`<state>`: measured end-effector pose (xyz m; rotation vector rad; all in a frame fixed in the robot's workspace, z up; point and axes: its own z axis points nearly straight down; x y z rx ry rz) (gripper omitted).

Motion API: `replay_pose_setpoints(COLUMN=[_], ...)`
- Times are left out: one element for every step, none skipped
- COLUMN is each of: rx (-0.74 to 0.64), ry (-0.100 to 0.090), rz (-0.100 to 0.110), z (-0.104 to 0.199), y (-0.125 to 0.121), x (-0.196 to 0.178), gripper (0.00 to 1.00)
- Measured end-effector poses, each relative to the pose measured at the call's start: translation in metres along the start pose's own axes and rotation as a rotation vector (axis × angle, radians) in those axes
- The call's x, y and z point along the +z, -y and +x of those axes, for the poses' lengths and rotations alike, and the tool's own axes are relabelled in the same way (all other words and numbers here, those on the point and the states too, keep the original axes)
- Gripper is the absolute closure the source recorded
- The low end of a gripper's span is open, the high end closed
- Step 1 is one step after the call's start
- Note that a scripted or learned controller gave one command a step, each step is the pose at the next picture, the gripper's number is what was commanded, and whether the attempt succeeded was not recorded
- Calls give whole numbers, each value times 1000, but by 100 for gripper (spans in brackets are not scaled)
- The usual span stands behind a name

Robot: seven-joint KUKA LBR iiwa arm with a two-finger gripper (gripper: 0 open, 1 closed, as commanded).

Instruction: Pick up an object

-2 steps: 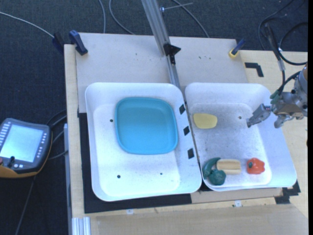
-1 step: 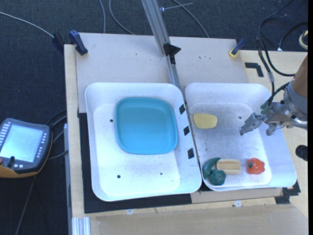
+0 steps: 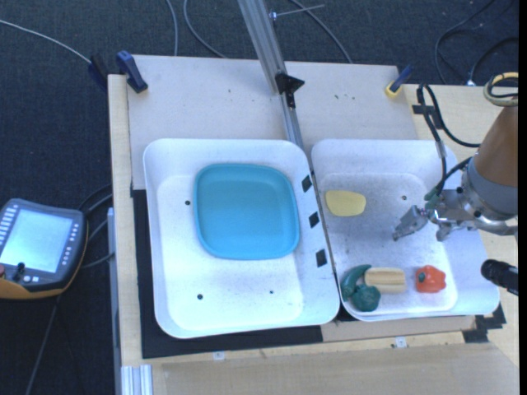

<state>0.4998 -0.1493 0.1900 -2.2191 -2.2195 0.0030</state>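
Looking down, camera view: grey arm with orange band enters from the right edge, over the right bin (image 3: 329, 159).
Gripper (image 3: 409, 223): thin metal fingers point left and slightly down over the middle of the right bin's floor; tips look spread a little, nothing between them. Hard to judge how wide at this scale.
Yellow piece (image 3: 345, 203): rounded, smooth, flat-lying lump, left of the gripper and slightly farther from the camera; apart from the fingertips, not touched.
Red piece (image 3: 430, 279): small, glossy, pepper-like with a green top; on the near side of the gripper, just right of the tips, by the bin's near wall.
Tan piece (image 3: 385, 280): short, matte cylinder-like block lying on its side, near side of the gripper and a little left; just beside the red piece.
Green piece (image 3: 360, 288): dark, curved and knobbly, touching the tan piece's left end, farther left of the gripper, in the bin's near-left corner.
Right bin surface: shallow white plastic, speckled grey on the floor, rounded corners.
Left bin (image 3: 239, 307): same white plastic, well left of the gripper, past the shared wall.
Blue plate (image 3: 247, 210): square with rounded corners, smooth, raised rim, lying flat in the left bin.
Bench (image 3: 214, 97): pale board, with clamps at its far corners.
Metal rail (image 3: 259, 27): slanted strut running down to the gap between the bins.
Pendant (image 3: 37, 245): handheld screen unit on the dark carpet, far left.
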Motion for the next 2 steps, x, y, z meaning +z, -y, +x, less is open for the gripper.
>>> replay_pose_setpoints(rx=[0,0], ry=[0,0], rz=[0,-5], z=[5,5], y=[4,3], x=[44,31], gripper=[0,100])
